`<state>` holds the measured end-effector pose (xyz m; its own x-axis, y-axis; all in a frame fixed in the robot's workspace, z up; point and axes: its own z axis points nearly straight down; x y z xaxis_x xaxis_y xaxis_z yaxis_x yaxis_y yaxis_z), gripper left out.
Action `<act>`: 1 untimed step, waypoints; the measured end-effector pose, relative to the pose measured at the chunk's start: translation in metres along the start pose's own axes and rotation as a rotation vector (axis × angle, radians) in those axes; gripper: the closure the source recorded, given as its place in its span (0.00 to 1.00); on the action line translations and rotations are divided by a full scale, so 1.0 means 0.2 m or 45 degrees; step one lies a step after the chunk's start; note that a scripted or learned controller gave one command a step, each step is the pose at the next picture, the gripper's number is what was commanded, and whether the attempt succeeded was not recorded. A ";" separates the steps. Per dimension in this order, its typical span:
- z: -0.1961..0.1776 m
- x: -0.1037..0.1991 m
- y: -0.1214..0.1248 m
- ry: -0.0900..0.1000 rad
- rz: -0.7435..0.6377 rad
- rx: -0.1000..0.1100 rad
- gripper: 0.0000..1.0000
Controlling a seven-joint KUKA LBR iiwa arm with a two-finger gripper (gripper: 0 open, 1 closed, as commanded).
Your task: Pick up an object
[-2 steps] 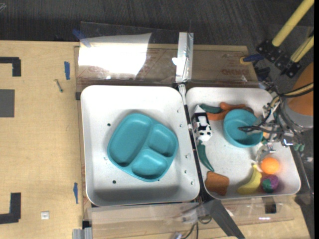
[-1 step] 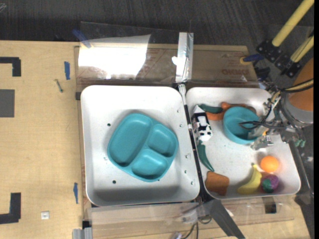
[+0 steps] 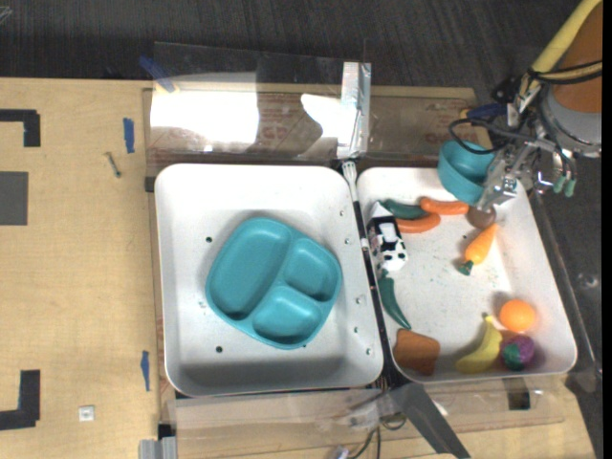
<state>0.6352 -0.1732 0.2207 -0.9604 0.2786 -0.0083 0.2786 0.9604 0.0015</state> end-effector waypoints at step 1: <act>0.01 0.00 -0.01 0.002 0.003 0.001 0.00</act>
<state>0.6345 -0.1744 0.2191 -0.9598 0.2807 -0.0065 0.2807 0.9598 0.0005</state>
